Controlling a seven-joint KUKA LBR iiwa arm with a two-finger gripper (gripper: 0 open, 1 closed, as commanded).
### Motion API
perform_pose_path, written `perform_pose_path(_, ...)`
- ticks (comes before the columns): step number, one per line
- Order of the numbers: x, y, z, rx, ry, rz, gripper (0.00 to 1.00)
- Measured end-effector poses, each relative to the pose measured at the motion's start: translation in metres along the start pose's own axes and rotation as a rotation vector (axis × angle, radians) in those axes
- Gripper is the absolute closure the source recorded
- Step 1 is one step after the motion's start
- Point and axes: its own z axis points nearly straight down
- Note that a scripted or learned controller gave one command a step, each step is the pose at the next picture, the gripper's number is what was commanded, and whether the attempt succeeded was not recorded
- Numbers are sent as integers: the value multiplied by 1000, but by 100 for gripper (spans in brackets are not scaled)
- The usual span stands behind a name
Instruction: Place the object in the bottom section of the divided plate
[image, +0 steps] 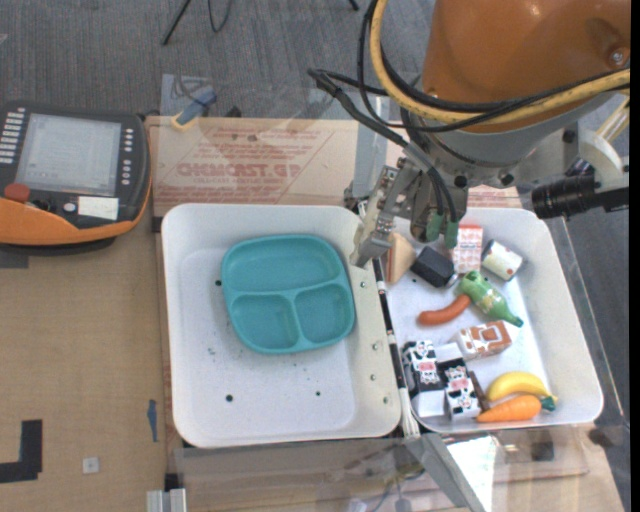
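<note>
The divided plate (288, 305) lies in the left bin (190, 400), while the right bin (575, 330) holds the sausage (442, 313), banana (517, 384) and carrot (510, 408), with the teach pendant (70, 175) on the bench behind-left.

Bench (80, 330) — two white bins (190, 400), teach pendant (70, 175), cardboard sheet (250, 160).

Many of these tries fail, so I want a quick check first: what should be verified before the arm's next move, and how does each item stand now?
1. Divided plate sits flat in the left bin: ok.
2. Plate sections free of items: ok.
3. Gripper holds an object: cannot tell; it sits at the right bin's upper left corner, close to a tan wedge.
4. Candidate objects reachable in the right bin, such as sausage, banana, carrot: ok.
5. Gripper over the plate's bottom section: not ok.
</note>
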Motion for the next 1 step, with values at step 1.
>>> perform_pose_path(1,23,54,132,0,4,-50,100)
